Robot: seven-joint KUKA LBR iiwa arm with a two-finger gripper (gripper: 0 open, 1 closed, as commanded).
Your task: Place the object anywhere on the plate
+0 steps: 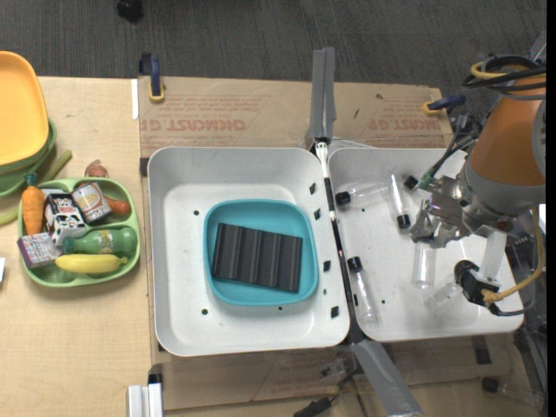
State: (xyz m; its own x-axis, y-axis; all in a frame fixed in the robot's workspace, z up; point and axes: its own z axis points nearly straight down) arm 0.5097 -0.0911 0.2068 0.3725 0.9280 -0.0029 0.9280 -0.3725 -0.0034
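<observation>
On wooden bench (pixel 78 337): two white bins (pixel 174 320), dark carpet beyond

The table (pixel 78 337) is pale wood on the left, with brown cardboard (pixel 261 120) spread under its middle and right. Two shallow white bins sit side by side on the cardboard: the left bin (pixel 174 259) and the right bin (pixel 382 311), touching along their inner edges. On the bare wood to the left rests a green divided tray (pixel 130 263) holding toy food. Farther back at the left edge lies a stack of yellow and green plates (pixel 22 120), just beside the tray.
</observation>
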